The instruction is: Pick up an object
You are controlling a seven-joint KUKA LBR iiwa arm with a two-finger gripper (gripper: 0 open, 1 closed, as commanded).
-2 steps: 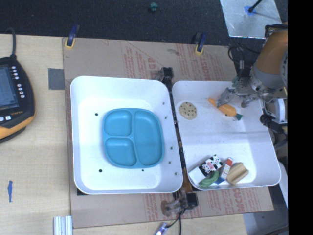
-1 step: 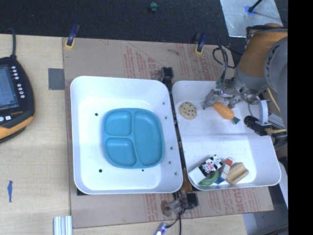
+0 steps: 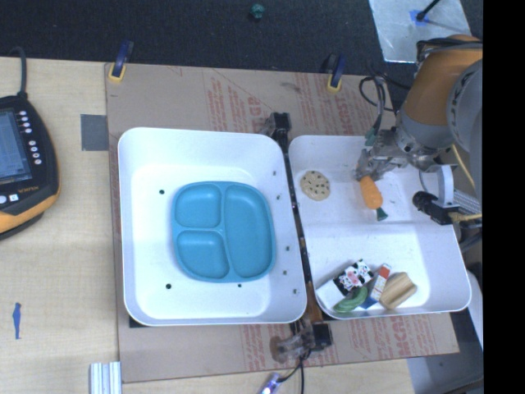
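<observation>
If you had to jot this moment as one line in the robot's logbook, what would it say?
stage: reaching | gripper: above carrot, right bin | cookie: right bin | blue plate: left bin | grasp: not confirmed

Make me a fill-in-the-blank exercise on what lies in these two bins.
1. The blue tray lies in the ____ bin.
2. The cookie lies in the right bin, to the ____ of the carrot.
3. The blue tray has ____ compartments.
4. The claw is above the ____ bin.

Missing words: left; left; three; right
</observation>
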